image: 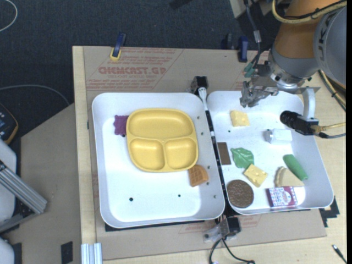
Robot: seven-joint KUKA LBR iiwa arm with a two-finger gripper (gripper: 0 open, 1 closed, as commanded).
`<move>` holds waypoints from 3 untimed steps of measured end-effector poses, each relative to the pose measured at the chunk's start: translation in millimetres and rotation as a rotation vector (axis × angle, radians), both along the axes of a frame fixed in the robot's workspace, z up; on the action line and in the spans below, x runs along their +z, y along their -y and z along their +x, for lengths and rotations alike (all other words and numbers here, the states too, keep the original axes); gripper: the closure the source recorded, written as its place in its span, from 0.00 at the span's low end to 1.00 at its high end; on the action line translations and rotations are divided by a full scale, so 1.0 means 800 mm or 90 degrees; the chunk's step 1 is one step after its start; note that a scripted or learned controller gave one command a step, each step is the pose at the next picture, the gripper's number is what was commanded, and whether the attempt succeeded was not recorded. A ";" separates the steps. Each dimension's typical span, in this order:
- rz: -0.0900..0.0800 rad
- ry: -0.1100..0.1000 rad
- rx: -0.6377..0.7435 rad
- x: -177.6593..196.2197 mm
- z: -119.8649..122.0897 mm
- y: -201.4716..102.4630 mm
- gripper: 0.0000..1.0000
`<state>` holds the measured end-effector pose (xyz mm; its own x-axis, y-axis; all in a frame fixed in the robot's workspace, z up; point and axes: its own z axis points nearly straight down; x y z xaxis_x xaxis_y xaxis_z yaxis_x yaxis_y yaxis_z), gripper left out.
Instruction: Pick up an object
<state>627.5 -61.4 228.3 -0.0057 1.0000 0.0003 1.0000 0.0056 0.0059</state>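
While fingers (248,99) hover at right bin (316,172) far edge, aperture unclear, cheese wedge (238,117) below looks light, rigid; pinch flat sides.

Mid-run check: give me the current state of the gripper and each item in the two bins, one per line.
gripper: above the right bin's far end, nothing visibly held
yellow divided tray: flat in the left bin, right way up
purple piece: partly under the tray's left edge
waffle piece: lying by the tray's near right corner
pale cheese cube: resting just below the gripper
green leaf: lying flat
brown round cookie: lying flat
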 end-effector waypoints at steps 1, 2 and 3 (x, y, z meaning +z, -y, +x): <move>-0.001 -0.001 -0.003 -0.006 0.015 -0.012 1.00; -0.001 -0.001 -0.003 0.008 0.027 -0.019 1.00; -0.001 -0.004 -0.004 0.008 0.020 -0.020 1.00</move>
